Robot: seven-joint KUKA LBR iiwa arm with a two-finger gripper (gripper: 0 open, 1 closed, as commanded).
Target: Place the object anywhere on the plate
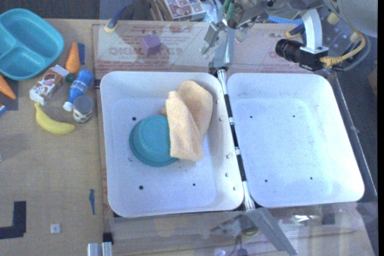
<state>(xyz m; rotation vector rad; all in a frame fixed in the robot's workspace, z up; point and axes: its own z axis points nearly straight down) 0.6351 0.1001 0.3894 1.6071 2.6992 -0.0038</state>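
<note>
Two white bins sit side by side. The left bin (120, 189) holds one teal plate (150, 142) and one yellow cloth (189, 120), the cloth draped over the plate's right edge and covering part of it. The right bin (294, 141) lies beside it. The gripper (217, 39) hangs above the far rim where the bins meet, its fingers parted and holding nothing. Far left on the bench lie one banana (53, 122), one carrot (72, 57), one blue divided tray (27, 42) and one purple cube (150, 43).
</note>
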